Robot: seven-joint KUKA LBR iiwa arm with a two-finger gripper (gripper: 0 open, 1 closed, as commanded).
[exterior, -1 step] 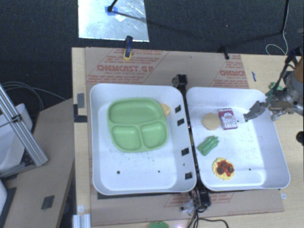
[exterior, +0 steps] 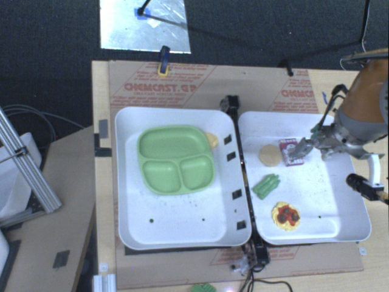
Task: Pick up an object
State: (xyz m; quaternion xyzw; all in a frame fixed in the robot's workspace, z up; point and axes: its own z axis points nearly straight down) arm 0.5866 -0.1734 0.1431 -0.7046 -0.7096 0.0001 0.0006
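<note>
You see the gripper low over the red packet, right beside the cookie, ready to grab it, but you cannot tell how it is set.

Grey arm with orange band — black cable along it, pale metal gripper at its tip.

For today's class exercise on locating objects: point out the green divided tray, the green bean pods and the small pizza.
green divided tray (exterior: 176, 160), camera view, its centre divider.
green bean pods (exterior: 266, 185), camera view, middle of the bunch.
small pizza (exterior: 286, 215), camera view, its red topping.
</note>
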